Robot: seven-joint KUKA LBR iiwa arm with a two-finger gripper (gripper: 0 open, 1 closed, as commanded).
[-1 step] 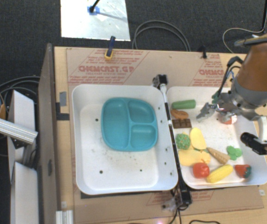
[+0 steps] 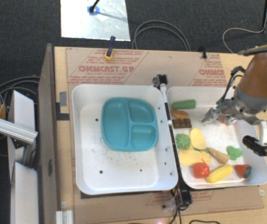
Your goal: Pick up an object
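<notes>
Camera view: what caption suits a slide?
Arm's end effector hovers over toy food in the right bin; a teal plate sits in the left bin.

A silver sheet [image 2: 96, 12] is seen on dark carpet at upper left; cables [image 2: 163, 31] are looped behind the bench.

Two shallow white plastic bins: left bin [image 2: 89, 171], right bin [image 2: 256, 174]. One teal plastic divided plate [image 2: 128, 125], in the left bin. Right bin contents, one of each: green cylinder [image 2: 183, 104], brown bread-like piece [image 2: 180, 114], dark chocolate bar [image 2: 181, 123], green leafy lettuce piece [image 2: 182, 141], yellow corn cob [image 2: 219, 173], red tomato [image 2: 200, 170], tan cone [image 2: 217, 155], green broccoli piece [image 2: 234, 152].
</notes>
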